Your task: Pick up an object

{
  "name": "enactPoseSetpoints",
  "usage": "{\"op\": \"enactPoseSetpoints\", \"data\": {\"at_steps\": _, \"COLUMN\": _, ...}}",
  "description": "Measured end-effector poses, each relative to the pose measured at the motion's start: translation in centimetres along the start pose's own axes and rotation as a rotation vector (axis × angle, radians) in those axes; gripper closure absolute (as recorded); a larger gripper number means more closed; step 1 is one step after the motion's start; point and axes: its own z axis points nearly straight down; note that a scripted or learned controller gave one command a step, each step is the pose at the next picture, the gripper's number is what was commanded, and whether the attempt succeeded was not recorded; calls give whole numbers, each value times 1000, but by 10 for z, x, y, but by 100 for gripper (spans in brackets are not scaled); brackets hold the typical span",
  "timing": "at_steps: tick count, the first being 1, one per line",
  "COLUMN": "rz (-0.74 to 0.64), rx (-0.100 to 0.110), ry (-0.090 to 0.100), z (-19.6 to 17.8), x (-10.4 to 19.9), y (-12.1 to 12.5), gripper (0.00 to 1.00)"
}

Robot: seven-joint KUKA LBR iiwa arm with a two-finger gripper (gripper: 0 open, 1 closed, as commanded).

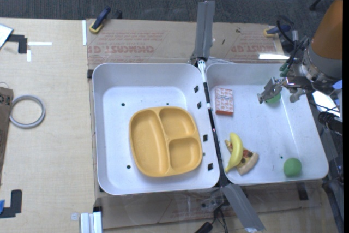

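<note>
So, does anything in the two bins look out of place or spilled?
Nothing is spilled or damaged. The banana lies partly over the pizza slice in the right bin; the yellow tray sits slightly askew in the left bin.

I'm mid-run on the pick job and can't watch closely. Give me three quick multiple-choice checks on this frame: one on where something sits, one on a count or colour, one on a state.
1. Where does the yellow plate lie?
A. In the left bin
B. In the right bin
C. On the bench outside the bins

2. What colour is the ball in the right bin?
A. Red
B. Green
C. Blue

3. How does the gripper stand?
A. Resting on the plate
B. Pressed onto the banana
C. At the right bin's far right side, apart from the banana

Answers:
1. A, the plate lies on the floor of the left bin.
2. B, the ball by the right bin's near right corner is green.
3. C, the gripper hangs by the far right rim, while the banana lies near the front by the divider.
</note>
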Motion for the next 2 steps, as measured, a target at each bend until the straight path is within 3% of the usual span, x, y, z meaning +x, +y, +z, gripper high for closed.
{"op": "enactPoseSetpoints", "data": {"at_steps": 1, "rz": 0, "rx": 1, "ry": -1, "z": -8, "x": 0, "y": 0, "gripper": 100}}
{"op": "enactPoseSetpoints", "data": {"at_steps": 2, "rz": 80, "rx": -3, "ry": -2, "z": -94, "x": 14, "y": 58, "gripper": 100}}
